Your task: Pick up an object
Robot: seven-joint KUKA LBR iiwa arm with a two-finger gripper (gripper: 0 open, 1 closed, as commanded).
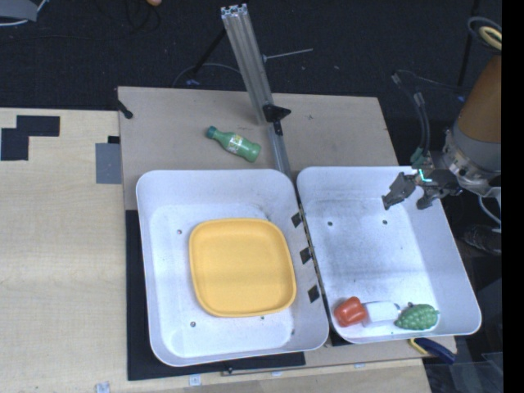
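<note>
My gripper (412, 195) hangs open over the far right part of the right bin (377, 244), with nothing between its dark fingers. A red pepper-like object (350, 311), a small white object (381, 310) and a green bumpy object (417, 318) lie in a row along the right bin's near edge, well apart from the gripper. A yellow square plate (242, 266) rests in the middle of the left bin (164, 219).
A green bottle (234, 143) lies on its side on the bench behind the left bin. A metal strut (254, 60) slants up from between the bins' far edges. Black clips (303, 237) join the two bins.
</note>
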